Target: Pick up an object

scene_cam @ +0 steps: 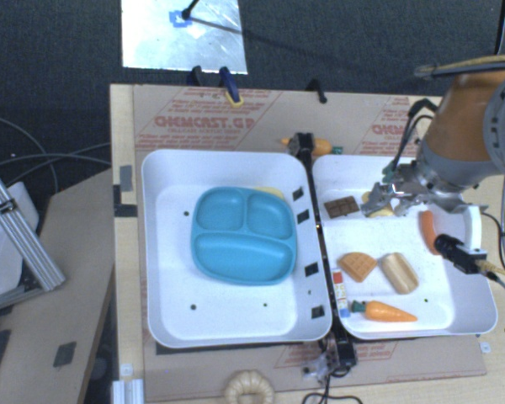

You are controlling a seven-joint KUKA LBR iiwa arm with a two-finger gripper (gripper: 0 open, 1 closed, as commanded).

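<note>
Carrot (390, 312) at front, hand (379, 202) beside chocolate (341, 207)

Left white bin (164, 310) — holds a blue three-compartment tray (242, 234), lying flat near the middle.

Cardboard sheet (210, 118) under both bins, printed with red lettering; a blue-and-yellow clamp (230, 85) sits at its far edge.

Silver foil-like square (182, 22) on the dark carpet beyond the bench, with a small blue marker (180, 17) on it and a thin dark rod crossing above.

Black clips (304, 217) along the divide between the two bins.

Beige braided ring (251, 387) at the near edge of the bench.

Aluminium frame (17, 234) at far left — slanted, beside dark cables (42, 154).
</note>
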